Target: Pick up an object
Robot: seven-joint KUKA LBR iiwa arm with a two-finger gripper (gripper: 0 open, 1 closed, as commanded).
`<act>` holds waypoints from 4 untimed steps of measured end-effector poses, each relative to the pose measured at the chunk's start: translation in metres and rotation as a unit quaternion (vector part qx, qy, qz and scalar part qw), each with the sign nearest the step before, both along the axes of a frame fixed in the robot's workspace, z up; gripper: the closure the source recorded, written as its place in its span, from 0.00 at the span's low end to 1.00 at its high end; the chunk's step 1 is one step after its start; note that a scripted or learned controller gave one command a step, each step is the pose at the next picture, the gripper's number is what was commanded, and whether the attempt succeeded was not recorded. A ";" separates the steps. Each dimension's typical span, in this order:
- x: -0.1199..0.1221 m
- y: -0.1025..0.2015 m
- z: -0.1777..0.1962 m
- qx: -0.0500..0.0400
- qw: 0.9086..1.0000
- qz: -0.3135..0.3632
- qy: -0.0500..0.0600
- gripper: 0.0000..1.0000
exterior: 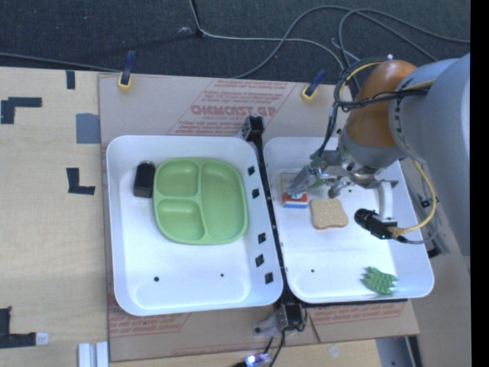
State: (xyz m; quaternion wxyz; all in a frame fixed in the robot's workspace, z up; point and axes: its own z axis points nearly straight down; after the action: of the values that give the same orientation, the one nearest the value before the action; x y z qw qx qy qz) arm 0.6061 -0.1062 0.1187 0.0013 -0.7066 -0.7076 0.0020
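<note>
My gripper (309,179) hangs low over the upper left part of the right bin (344,270). Directly below and left of it lies a small red, white and blue box (295,199), touching or nearly touching the fingertips. A tan slice of toast (329,215) lies just to the right of that box. A small green leafy toy (379,280) rests in the right bin's near right corner. Nothing is visibly lifted between the fingers.
The left bin (130,281) holds a green divided plate (200,200) and a small black block (144,180) beside its left edge. A black divider with clips (263,205) runs between the bins. The arm's bulk and cables (405,136) fill the right side.
</note>
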 end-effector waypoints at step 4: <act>0.009 0.000 0.084 0.000 1.000 0.000 -0.005 1.00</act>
State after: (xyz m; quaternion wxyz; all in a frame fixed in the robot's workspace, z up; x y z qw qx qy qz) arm 0.6155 -0.1066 0.2031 -0.0022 -0.7068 -0.7074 -0.0015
